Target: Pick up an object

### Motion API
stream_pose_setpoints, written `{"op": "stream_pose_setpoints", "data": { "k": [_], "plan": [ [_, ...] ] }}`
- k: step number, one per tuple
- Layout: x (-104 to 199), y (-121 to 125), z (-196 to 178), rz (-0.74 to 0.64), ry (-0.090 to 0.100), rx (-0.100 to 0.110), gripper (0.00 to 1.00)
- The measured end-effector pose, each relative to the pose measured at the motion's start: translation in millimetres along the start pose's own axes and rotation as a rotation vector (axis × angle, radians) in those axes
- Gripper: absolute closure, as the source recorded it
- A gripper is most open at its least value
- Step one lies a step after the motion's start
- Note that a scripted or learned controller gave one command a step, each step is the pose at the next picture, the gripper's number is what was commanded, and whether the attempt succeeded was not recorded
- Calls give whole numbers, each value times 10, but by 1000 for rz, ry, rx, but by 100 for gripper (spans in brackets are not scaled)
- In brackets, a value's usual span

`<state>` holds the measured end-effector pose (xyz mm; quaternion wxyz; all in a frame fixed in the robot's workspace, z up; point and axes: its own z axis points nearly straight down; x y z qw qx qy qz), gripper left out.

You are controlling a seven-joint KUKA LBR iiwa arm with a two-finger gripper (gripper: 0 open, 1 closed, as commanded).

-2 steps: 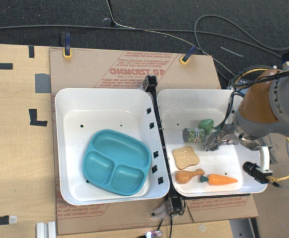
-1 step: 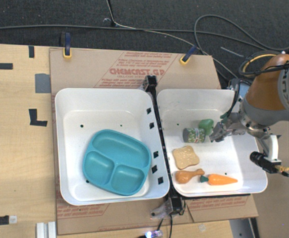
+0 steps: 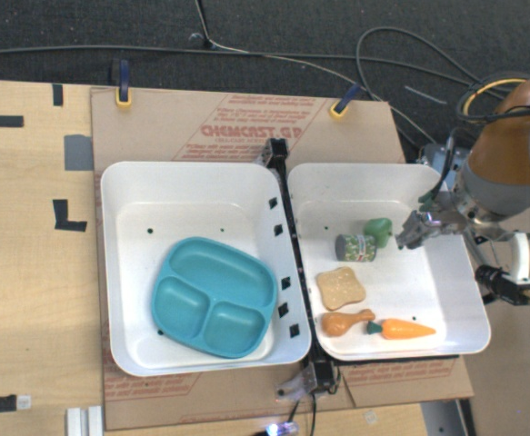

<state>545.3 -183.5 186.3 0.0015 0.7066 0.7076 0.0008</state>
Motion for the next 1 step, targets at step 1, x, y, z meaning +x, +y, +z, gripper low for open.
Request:
{"op": "stream_pose_setpoints", "data": {
  "k": [1],
  "plan": [
    [4,11,-406,0,0,0,100]
  ]
}}
